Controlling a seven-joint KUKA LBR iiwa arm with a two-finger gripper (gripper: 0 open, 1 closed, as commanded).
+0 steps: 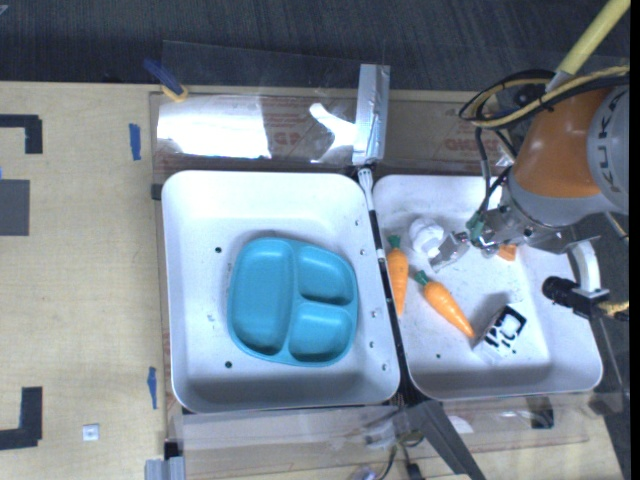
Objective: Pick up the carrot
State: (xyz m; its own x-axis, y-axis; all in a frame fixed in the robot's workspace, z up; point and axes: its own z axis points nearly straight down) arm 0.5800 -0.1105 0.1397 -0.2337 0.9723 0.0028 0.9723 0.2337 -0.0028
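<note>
1. The task object is an orange toy carrot with a green stem end (446, 306). It lies flat on the floor of the right white plastic bin (560, 366), in the bin's left-centre area, with its green end pointing up-left and its tip pointing down-right.
2. A second orange toy carrot (398, 278) lies just to the left of the first, close against the left wall of the same bin. It runs nearly straight up and down the view, green end at the top.
3. A small white rounded object (427, 236) rests above the two carrots, near the green ends of both.
4. A small black-and-white tilted block (505, 328) lies to the right of the first carrot's tip, near it; contact cannot be determined.
5. The two-finger gripper (462, 244) is over the upper middle of the right bin, above and to the right of the first carrot and apart from it. Nothing is visible between the fingers; whether they are wide or narrow cannot be determined.
6. The grey arm with the orange band (565, 153) enters from the right.
7. The left white plastic bin (200, 218) holds a blue three-compartment plate (290, 296) at its centre.
8. Both bins stand side by side on the light wooden tabletop (70, 268).
</note>
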